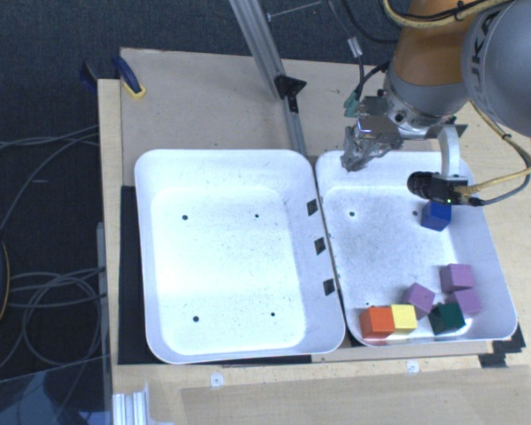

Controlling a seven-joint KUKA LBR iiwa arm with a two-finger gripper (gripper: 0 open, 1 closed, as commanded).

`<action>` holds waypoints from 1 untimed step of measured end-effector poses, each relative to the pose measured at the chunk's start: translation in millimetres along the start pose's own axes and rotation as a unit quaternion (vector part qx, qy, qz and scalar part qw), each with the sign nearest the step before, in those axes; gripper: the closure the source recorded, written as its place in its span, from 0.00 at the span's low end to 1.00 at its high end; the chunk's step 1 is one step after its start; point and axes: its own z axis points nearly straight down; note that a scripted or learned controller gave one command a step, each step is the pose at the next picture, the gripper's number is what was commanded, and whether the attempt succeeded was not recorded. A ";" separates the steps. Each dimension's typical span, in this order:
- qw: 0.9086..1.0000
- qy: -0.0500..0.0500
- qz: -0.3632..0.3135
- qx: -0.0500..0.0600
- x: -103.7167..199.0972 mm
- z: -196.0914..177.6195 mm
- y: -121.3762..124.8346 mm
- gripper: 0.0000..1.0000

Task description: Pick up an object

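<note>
My pincer (358, 156) hangs at the right bin's (500, 264) eleven o'clock; I can't tell its opening. The blue cube (435, 216) looks light, rigid: grip opposite flat faces

Blue-and-yellow clamp (128, 75) at the bench's (203, 104) far left corner; cables (35, 237) trail on dark carpet (35, 25)

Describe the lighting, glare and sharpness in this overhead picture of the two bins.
Camera view: even, bright light; the left bin floor glares almost pure white; the small blocks, such as the blue block, stay fairly sharp with short soft shadows; the gripper looks slightly blurred and dark; the carpet is dim.
</note>
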 end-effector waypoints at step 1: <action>1.000 0.000 0.001 -0.003 45.7 -1.6 3.2 1.00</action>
